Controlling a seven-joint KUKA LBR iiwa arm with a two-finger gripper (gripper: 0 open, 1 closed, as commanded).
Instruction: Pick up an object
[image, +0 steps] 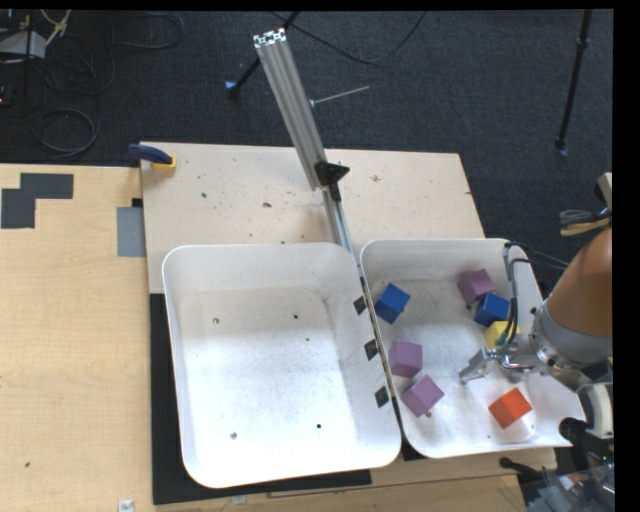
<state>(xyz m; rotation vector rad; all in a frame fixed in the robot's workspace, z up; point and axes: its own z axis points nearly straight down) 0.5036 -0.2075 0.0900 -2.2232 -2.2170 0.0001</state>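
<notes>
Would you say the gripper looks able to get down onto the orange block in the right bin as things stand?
Probably yes. The orange block sits apart from the other blocks on open floor of the right bin, just below the gripper. The bin's near wall lies close beside it, which may crowd one side.

A robotics lab: a plywood bench (400, 190) bearing two white bins (200, 270), an aluminium camera mast (295, 100), loose cables (60, 125) on dark carpet.
</notes>
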